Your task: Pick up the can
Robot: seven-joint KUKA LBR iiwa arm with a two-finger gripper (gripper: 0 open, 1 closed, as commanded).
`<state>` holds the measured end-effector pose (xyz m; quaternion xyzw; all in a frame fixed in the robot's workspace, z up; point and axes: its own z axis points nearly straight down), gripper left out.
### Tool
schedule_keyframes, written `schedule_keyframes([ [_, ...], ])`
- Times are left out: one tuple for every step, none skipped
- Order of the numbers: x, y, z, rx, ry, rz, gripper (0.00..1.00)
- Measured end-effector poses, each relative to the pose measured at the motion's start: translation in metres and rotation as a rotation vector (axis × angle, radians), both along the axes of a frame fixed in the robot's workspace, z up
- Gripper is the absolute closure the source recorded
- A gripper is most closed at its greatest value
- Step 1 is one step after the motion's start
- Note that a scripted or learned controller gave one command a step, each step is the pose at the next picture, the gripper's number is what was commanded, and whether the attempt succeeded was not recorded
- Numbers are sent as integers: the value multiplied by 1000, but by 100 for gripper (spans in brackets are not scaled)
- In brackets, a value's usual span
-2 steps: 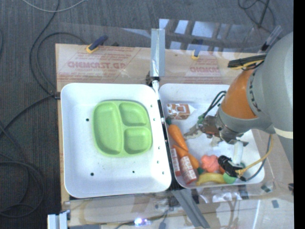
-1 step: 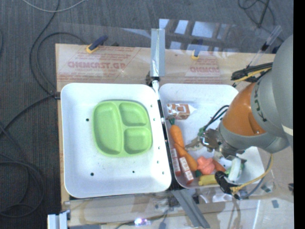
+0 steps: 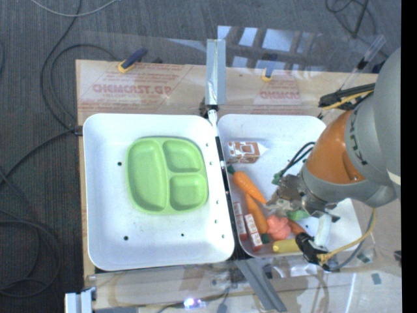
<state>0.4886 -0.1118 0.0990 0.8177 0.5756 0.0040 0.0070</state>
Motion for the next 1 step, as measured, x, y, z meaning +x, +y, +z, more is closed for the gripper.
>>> schedule_keyframes([
  [24,26,187,0,17,275,100],
])
